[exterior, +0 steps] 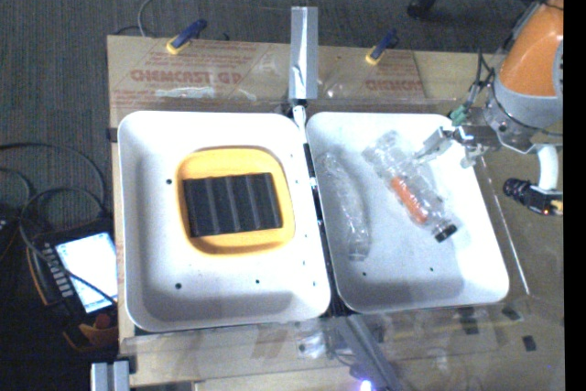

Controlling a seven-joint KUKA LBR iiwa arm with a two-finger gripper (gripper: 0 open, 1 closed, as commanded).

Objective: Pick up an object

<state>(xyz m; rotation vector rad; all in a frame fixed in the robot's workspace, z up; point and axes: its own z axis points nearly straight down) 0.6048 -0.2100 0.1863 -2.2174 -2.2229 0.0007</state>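
The right bin (476, 279) holds a clear plastic bottle (346, 201) lying lengthwise near its left wall. Beside it, toward the middle, lies a clear tube-like item with an orange insert and a black cap (414, 197), set diagonally. In the left bin (146, 288) rests an orange-rimmed object with a black ridged top (235, 200). My gripper (450, 142) hangs over the right bin's upper right corner, just above and to the right of the clear orange-filled item. Nothing shows held in it.
The arm's orange band (531, 59) and wrist sit beyond the right bin's right wall. Two blue-and-yellow clamps (186, 35) (382, 46) grip the cardboard behind the bins. A metal post (303, 50) stands at the divide. A tablet (82, 268) lies on the floor at left.
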